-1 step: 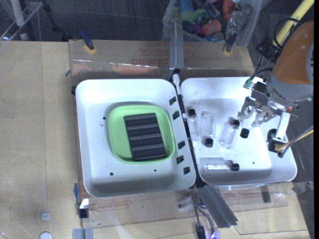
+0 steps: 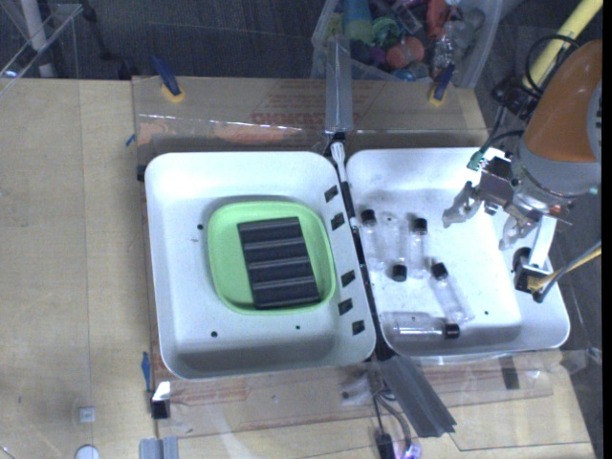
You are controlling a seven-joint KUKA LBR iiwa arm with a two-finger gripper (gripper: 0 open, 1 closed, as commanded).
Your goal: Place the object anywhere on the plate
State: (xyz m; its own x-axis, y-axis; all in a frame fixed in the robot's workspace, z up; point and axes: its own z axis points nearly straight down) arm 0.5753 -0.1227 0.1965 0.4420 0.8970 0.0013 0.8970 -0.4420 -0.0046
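Note:
A green plate point(image 2: 222, 247) with rounded corners lies in the left bin point(image 2: 172, 199). On it rests a black ridged block point(image 2: 277, 262) that covers most of the plate's middle. My gripper point(image 2: 499, 220) hangs over the right side of the right bin point(image 2: 545, 328), well apart from the plate. Several small clear vials with black caps lie in the right bin, among them one near the divider point(image 2: 369, 217), one in the middle point(image 2: 438, 271) and one lying flat by the front wall point(image 2: 426, 329).
A raised divider point(image 2: 346, 247) with black tabs separates the two bins. A clear tub of colourful toys point(image 2: 402, 17) stands behind the bench. Cables and a yellow hose point(image 2: 564, 36) trail near the arm at the right.

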